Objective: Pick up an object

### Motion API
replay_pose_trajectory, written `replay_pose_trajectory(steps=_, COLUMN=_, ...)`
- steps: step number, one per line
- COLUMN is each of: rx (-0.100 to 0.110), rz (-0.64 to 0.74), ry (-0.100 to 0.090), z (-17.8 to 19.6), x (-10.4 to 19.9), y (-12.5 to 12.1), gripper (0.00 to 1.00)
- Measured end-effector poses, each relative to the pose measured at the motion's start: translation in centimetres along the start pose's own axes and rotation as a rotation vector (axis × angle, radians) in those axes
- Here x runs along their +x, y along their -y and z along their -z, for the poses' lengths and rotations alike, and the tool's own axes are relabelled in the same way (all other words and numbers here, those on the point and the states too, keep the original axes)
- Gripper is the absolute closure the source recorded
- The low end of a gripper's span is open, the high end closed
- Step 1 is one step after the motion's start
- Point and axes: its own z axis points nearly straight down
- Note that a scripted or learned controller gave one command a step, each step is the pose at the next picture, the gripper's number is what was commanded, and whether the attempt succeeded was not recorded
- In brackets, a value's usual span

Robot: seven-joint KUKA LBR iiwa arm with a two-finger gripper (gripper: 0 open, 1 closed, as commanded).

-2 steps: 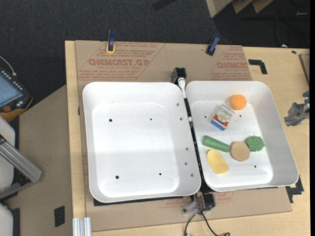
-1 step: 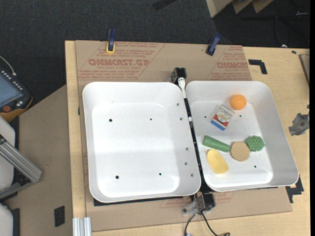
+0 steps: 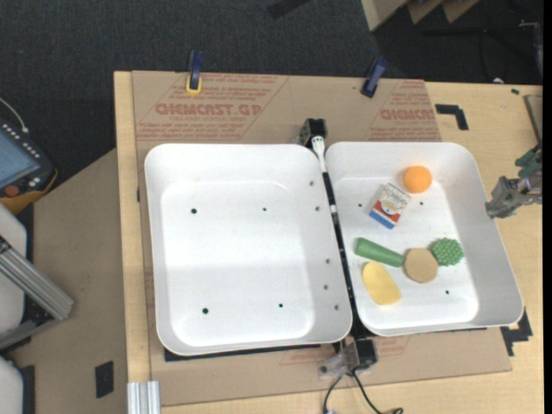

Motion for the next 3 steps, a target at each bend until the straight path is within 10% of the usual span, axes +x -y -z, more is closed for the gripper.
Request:
replay_pose_trajectory(steps=1, rx=0.011, rz=-0.012, ry=-0.002, z=-4.9, x=-6.6, y=0.6, gripper=1.00)
replay_pose_trajectory(steps=2, rx=-0.001, rz=0.001, ry=0.000, z=0.2, x=0.4, y=0.2, gripper=1.00)
replay_pose_trajectory(steps=3, rx=0.011, rz=-0.011, ry=-0.002, z=-3.1, x=-4.4, y=0.5, gripper=1.00)
